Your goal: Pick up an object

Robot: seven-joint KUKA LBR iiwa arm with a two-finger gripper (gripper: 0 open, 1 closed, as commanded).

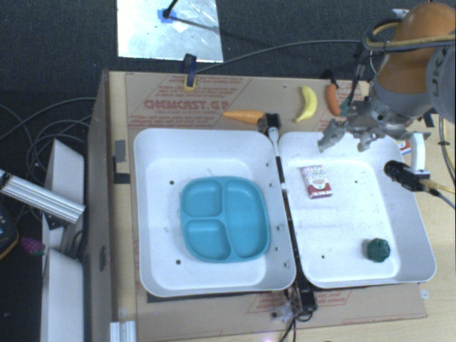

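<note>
Up at the far edge of the right bin (420,244), the gripper (345,135) hung with its fingers spread wide, holding nothing. Just below it and a little to the left lay the small red box (315,182), its long side pointing up and down the bin.

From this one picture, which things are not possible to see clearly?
- Claw, camera view: small and blurred over the right bin far rim; open or shut is unclear.
- Red and white box: its print is too small to read.
- Green object: too small to identify.
- Arm: cut off by the right edge.
- Orange object beside the banana: partly hidden by cables.
</note>
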